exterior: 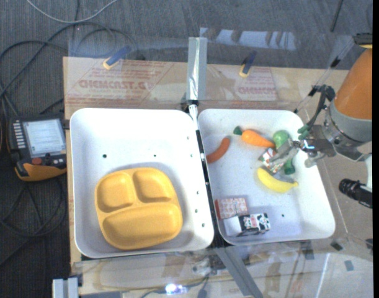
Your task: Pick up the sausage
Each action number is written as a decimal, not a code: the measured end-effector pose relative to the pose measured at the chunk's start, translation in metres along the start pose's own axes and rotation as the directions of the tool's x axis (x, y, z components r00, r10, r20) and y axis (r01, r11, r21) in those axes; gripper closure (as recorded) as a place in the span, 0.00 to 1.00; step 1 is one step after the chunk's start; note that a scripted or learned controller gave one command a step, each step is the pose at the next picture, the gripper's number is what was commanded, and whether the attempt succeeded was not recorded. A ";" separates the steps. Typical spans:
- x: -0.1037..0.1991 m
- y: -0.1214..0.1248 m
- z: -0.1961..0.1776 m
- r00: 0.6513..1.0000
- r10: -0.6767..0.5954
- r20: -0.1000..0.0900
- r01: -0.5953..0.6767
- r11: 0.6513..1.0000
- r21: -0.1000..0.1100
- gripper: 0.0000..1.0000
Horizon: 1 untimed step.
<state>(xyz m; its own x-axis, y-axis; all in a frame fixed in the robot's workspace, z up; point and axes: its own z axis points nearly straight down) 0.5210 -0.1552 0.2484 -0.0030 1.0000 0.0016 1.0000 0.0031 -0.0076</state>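
1. Nearest us, a small carton [254,223] lies in the right bin [313,228].
2. Sausage [218,149]: right bin, beside the divider (untouched).
3. Tool [277,158]: above the banana [276,182]; we cannot tell its grip.

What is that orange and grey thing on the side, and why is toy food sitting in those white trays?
That is a robot arm. Its gripper, a metal pincher, hangs over the right bin; I can't tell whether it holds anything. One camera looks down from above. The right bin has a reddish sausage, a carrot, a banana, something green and two small boxes. The left bin has a yellow divided plate. The robot should pick up the sausage, which lies apart from the gripper.
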 end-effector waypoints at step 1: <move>0.053 0.057 0.128 0.998 -0.069 -0.001 0.069 0.998 0.002 0.00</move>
<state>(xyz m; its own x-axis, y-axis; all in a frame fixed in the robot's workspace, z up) 0.5767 -0.1017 0.1204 -0.0723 0.9974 0.0028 0.9973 0.0724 -0.0092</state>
